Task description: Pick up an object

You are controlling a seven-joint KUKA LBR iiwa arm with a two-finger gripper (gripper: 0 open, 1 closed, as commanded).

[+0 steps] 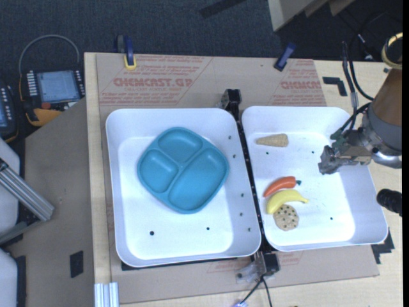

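Dark carpet surrounds the bench (pixel 192 82), whose brown board carries two white bins side by side. At frame left we see the left bin (pixel 128 235) holding a blue divided plate (pixel 183 169) near its centre. To the right, the right bin (pixel 358 229) holds a small cone-shaped pastry (pixel 273 141) toward its upper left, and lower down a red chili pepper (pixel 280 185), a yellow banana (pixel 285 199) just below it and a speckled cookie (pixel 286 218) touching the banana's underside. We see the gripper (pixel 327 164) reaching in from the right edge, hovering over bare bin floor, well apart from the pepper. Whether it is wide or narrow we cannot tell.
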